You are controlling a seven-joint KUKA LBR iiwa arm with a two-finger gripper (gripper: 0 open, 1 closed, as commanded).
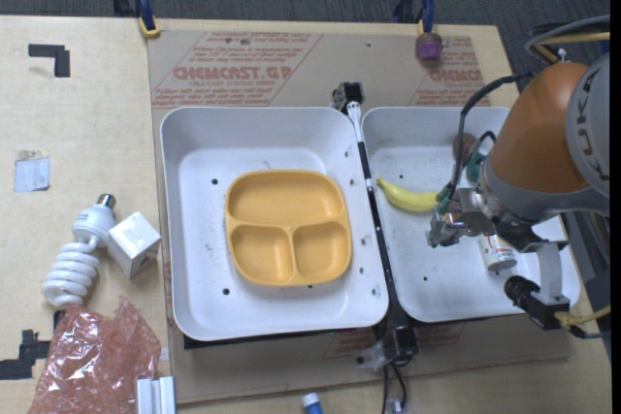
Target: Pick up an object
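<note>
Gripper of the grey, orange-banded arm sits low in the right white bin, just right of a yellow banana lying at the bin's left side; whether its fingers are parted cannot be told. A yellow three-compartment plastic tray lies in the left bin.

The arm reaches in from the right, wrist bent downward. Its gripper hangs low, pointing left.

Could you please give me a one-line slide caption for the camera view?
KUKA arm's end effector poised over the right bin beside a banana; a yellow divided tray sits in the left bin.
</note>
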